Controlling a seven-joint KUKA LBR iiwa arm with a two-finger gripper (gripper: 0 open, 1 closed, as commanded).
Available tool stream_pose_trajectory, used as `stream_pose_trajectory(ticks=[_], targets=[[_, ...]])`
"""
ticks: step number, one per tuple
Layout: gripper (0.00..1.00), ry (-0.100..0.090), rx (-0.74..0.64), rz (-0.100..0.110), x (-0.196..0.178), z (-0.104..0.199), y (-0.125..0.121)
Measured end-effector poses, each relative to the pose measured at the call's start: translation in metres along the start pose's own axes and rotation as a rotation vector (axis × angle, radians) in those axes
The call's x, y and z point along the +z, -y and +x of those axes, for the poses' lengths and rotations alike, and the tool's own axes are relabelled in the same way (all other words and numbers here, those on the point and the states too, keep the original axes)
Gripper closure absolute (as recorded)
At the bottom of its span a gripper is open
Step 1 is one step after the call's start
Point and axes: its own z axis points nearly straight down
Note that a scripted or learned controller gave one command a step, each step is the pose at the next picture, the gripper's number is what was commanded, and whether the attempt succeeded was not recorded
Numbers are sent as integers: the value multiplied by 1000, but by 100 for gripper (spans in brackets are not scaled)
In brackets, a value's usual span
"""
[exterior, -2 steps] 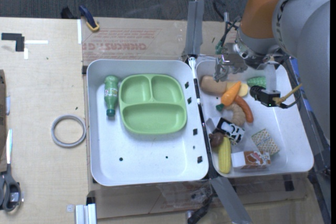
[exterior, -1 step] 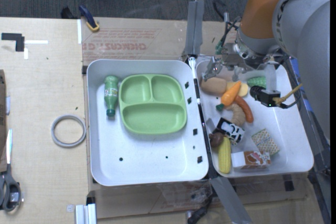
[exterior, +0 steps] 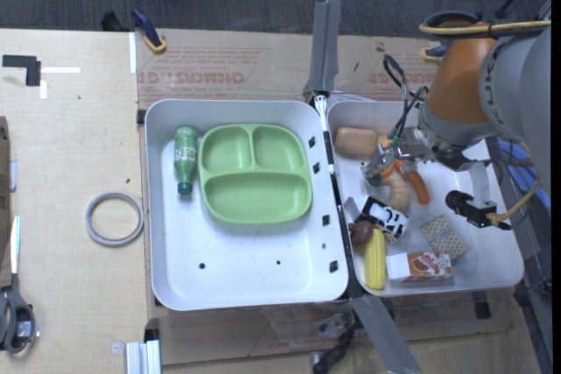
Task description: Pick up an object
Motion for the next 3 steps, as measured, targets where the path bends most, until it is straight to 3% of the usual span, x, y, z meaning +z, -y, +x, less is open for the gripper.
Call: stream_pose_trajectory(ticks=[1, 2, 3], targets=[[100, -2, 4, 5, -6, -1, 1], [100, -3, 119, 13, -92, 57, -43], [100, -2, 322, 16, -122, 71, 1]])
